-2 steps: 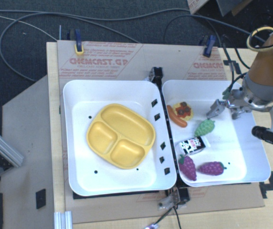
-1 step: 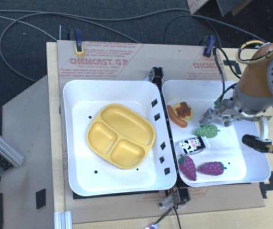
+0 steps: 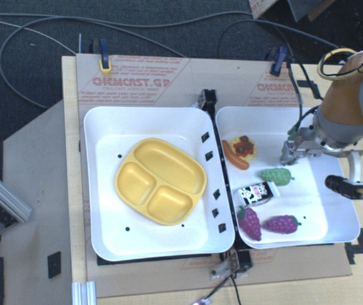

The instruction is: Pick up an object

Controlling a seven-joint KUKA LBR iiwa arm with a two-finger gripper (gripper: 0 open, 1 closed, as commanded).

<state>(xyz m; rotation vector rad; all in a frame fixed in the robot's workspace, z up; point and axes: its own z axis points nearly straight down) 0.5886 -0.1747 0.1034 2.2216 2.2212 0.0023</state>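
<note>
My gripper (image 3: 290, 155) hangs over the right bin (image 3: 334, 234), near its middle back. Just below it and slightly left lies a green toy vegetable (image 3: 277, 176); from this view I cannot tell whether they touch. A red and orange toy food piece (image 3: 239, 151) lies at the bin's back left. A black and white carton (image 3: 257, 194) rests on its side left of centre. Two purple grape bunches sit near the front, one (image 3: 249, 223) by the left wall and one (image 3: 282, 223) beside it.
The left bin (image 3: 99, 227) bears a yellow divided plate (image 3: 161, 180). A black divider with clips (image 3: 216, 170) runs between the bins. The grey and orange arm (image 3: 349, 100) comes in over the right bin's back right corner.
</note>
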